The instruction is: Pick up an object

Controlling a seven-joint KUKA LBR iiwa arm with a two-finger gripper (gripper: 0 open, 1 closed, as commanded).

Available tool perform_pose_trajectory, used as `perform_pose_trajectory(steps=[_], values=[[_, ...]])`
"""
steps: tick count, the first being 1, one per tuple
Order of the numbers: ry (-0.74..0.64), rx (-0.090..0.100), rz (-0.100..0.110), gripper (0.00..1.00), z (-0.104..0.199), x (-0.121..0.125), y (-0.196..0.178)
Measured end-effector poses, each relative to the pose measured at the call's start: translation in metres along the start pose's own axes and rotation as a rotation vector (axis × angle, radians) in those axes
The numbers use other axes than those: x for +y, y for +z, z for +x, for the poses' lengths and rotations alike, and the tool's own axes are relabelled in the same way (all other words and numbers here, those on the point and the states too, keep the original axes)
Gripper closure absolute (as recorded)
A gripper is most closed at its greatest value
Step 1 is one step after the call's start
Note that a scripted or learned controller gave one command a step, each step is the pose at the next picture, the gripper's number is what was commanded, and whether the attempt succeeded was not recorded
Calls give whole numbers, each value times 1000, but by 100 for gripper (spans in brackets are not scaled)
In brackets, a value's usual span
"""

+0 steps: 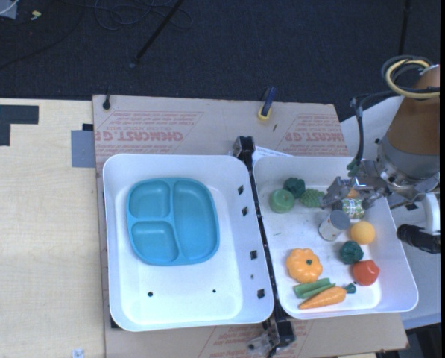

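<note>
Two white bins (125,222), one blue tray (173,221)

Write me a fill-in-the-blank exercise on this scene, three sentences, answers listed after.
1. The blue tray lies in the ____ bin.
2. The tray has ____ compartments.
3. In the right bin, the carrot lies just below the ____ pumpkin.

Missing words: left; three; orange

Upside-down red "CHEMCAST" print, cardboard sheet (162,129)
</note>
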State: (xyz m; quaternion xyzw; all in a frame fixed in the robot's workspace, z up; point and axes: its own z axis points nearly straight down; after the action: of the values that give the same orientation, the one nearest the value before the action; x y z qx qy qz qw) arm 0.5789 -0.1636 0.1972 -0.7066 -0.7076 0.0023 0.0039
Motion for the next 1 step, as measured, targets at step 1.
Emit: perform_pose_trajectory(steps=[1], values=[[0, 1, 5, 0, -5, -4, 65]])
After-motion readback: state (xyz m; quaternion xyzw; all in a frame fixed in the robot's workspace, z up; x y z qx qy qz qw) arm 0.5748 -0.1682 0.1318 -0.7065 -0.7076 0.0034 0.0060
